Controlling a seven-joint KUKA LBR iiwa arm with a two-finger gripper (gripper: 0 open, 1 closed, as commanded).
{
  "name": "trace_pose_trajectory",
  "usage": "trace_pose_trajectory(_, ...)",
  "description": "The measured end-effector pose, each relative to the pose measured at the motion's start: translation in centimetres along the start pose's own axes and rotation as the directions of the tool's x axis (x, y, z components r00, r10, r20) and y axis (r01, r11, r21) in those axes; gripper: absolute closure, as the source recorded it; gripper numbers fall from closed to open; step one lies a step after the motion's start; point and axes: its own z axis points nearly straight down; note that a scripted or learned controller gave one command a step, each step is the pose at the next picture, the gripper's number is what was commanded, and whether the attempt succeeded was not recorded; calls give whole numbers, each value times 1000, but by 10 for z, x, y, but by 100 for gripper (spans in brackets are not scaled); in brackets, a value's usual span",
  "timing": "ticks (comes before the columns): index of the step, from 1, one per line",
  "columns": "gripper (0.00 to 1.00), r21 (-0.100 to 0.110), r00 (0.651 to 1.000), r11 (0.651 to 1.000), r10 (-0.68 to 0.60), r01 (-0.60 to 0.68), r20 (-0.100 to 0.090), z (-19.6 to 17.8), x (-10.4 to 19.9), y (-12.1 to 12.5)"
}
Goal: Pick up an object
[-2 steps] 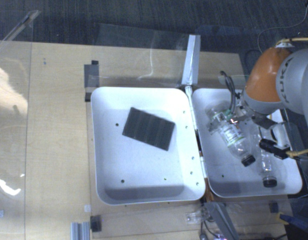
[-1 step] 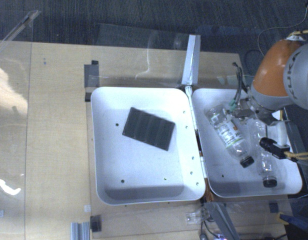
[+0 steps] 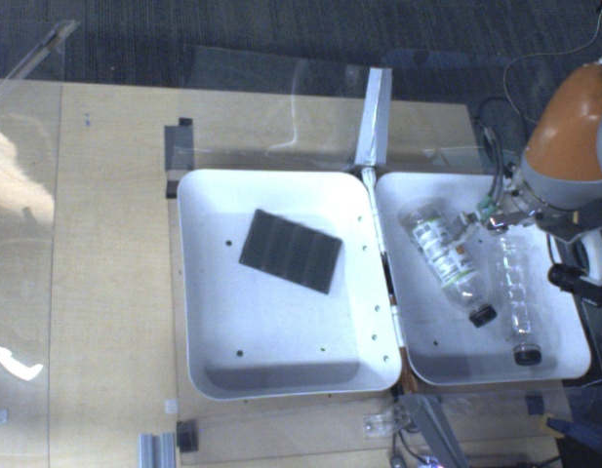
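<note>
The near rims of two bins lay closest to the camera, the left bin (image 3: 281,378) and the right bin (image 3: 574,364) standing side by side on a pale wooden bench (image 3: 105,261) and meeting at a narrow seam. In the right bin, toward five o'clock of its floor, a clear bottle (image 3: 516,295) lay lengthwise with its black cap (image 3: 527,356) pointing at six o'clock, close to the near wall. Just beside it, on the nine o'clock side, a second bottle (image 3: 445,256) lay tilted, its dark cap (image 3: 482,314) toward five o'clock and its base toward eleven o'clock; it bore a pale label with green marks. The two bottles lay near each other, whether touching could not be told. In the left bin a dark ribbed pad (image 3: 291,251) lay flat slightly askew, a little toward twelve o'clock of that bin's centre, well apart from its walls. Farther back, at two o'clock of the right bin, the gripper (image 3: 496,214) hung above the far ends of the bottles, below the arm's orange band (image 3: 572,125); whether it was released or clenched could not be told, and nothing was seen between its tips. Beyond the bins a metal post (image 3: 374,115) rose from the seam at twelve o'clock.
</note>
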Motion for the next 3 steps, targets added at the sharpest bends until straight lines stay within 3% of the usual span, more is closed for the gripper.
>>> trace_pose_trajectory(1, 0, -6, 1000, 1000, -12, 12, 1, 91, 27, 27)
trace_pose_trajectory(2, 0, 1, 984, 984, 178, -178, -1, -6, 42, 43)
trace_pose_trajectory(3, 0, 0, 994, 994, 106, -106, -1, 92, 26, 42)
